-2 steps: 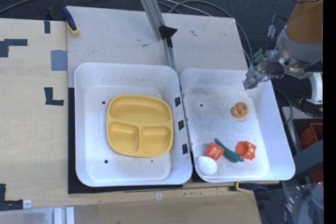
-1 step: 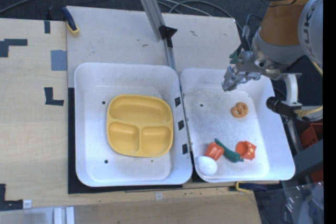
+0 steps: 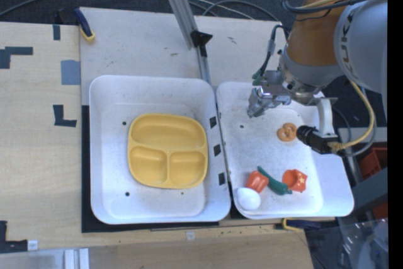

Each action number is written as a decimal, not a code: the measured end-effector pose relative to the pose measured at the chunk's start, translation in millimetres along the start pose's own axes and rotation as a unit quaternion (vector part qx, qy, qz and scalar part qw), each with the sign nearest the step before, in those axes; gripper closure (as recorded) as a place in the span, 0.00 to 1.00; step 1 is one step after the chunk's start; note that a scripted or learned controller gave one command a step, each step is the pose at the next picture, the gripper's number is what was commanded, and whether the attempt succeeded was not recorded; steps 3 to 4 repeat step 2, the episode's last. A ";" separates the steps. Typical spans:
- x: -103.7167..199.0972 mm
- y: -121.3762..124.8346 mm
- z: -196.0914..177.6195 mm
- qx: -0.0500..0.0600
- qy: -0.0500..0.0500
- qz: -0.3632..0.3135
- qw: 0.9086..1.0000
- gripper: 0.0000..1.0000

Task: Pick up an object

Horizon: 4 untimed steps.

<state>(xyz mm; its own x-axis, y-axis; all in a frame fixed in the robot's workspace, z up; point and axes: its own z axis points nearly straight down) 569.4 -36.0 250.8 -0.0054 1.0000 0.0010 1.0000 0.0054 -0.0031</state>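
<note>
My gripper [image 3: 256, 108] hangs over the upper left part of the right bin [image 3: 242, 145], with nothing between its fingers. A small tan pretzel-like piece [image 3: 287, 132] lies to its right. Lower in that bin lie an orange-red pepper [image 3: 257, 181], a green strip [image 3: 275, 181], an orange piece with a yellow star [image 3: 295, 179] and a white egg [image 3: 248, 199] in the bottom left corner.
The left bin [image 3: 104, 135] holds a yellow divided plate [image 3: 167, 150]. A grey pole [image 3: 179, 0] slants across the bench behind the bins. A blue and yellow clamp [image 3: 84, 25] sits at the bench's far left corner.
</note>
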 end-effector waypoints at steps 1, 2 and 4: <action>48.5 2.8 12.6 0.000 0.000 0.000 1.000 1.00; 105.0 -9.3 8.1 0.000 0.000 -0.001 1.000 1.00; 105.0 -9.3 8.1 0.000 0.000 -0.001 1.000 1.00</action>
